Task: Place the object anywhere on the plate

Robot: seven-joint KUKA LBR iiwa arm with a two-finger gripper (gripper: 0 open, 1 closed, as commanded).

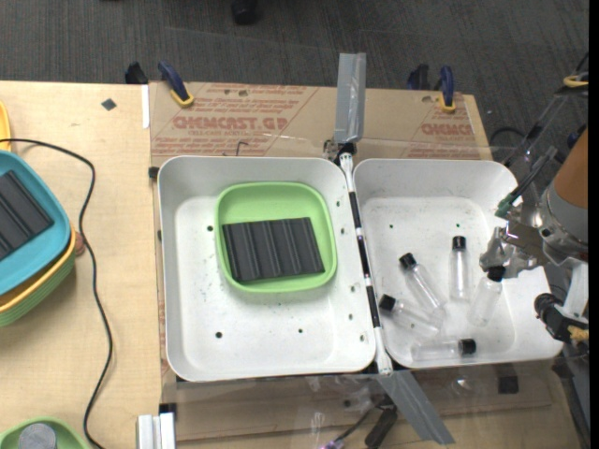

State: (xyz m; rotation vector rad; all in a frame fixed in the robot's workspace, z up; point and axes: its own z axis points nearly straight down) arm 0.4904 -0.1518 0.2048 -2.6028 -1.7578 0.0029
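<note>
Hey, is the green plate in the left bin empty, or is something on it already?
Not empty: the green plate holds a dark ribbed rectangular insert lying flat. None of the clear vials is on it; they lie in the right bin.

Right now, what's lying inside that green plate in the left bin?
On the green plate lies a dark ribbed rectangular pad, covering most of its floor. Whatever is beneath the pad is hidden. The clear vials with black caps are all in the right bin, none on the plate.

Arm enters at 3 o'clock, grey wrist hardware low on the right edge. Gripper [496, 267] points toward 9 o'clock, angled down. Finger spread unreadable, too small and cluttered to judge. Orange band partly visible.
</note>
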